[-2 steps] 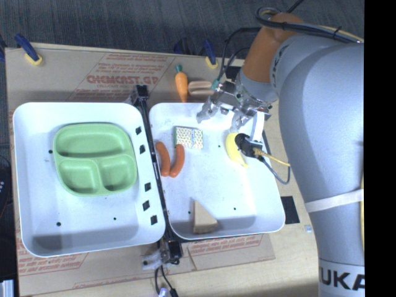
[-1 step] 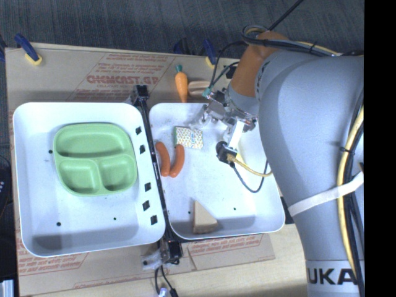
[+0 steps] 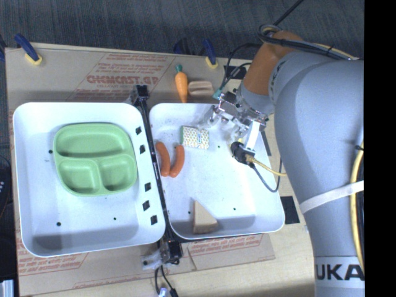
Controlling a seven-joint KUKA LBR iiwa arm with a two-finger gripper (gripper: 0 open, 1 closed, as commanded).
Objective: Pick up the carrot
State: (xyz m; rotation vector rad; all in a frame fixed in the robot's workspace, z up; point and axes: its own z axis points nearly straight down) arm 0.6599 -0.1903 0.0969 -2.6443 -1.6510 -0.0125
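carrot [image 3: 180,85]: outside bins, past right bin's [image 3: 266,218] far rim | hand [image 3: 218,117]: fingers' state unreadable, partly blurred

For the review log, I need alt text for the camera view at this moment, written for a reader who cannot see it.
The arm's hand hovers over the right bin's far edge, while the carrot lies outside, beyond that bin's far rim on the bench. The right bin contains two sausages, a patterned block and a wedge; the left bin holds a green tray.
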